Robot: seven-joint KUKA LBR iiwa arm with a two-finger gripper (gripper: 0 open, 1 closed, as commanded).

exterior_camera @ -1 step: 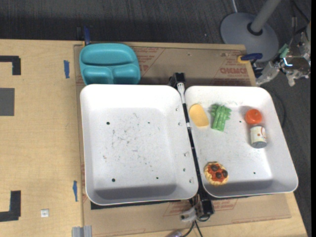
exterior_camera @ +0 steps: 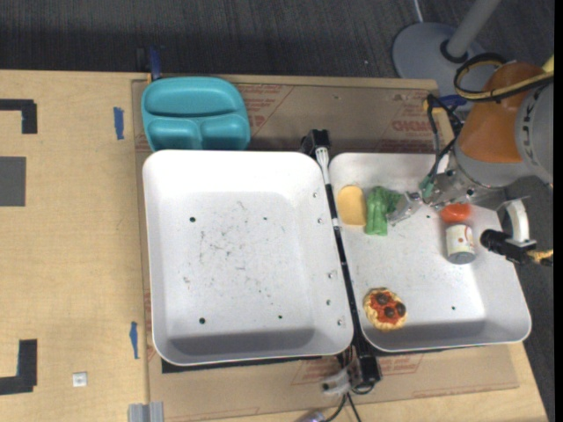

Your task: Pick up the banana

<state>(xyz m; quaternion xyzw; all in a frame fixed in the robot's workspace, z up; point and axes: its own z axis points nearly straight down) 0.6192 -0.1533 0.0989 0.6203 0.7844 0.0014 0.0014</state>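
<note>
1. Arm (exterior_camera: 501, 130) is reaching in from the right over the right bin (exterior_camera: 493, 323), orange band sitting above the wrist.
2. Tool (exterior_camera: 413, 202) is hovering low near the top of the right bin, just beside the green item (exterior_camera: 377, 211) — its tip is looking very close to or touching that item's right edge.
3. Tool state: can't tell — the view isn't resolving it at this angle.
4. Banana (exterior_camera: 351, 206) is lying in the right bin's upper-left area, close to the divider between bins, just left of the green item. Yellow, stubby, not gripped.
5. A white can with a red top (exterior_camera: 459, 236) is lying right of the tool, under the wrist.
6. A small pizza-like toy (exterior_camera: 385, 309) is sitting near the right bin's lower-left corner, well apart from the tool.
7. Left bin (exterior_camera: 176, 323) is sitting beside the right one; a teal tray (exterior_camera: 195, 112) is resting on the bench (exterior_camera: 70, 236) just behind it.
</note>
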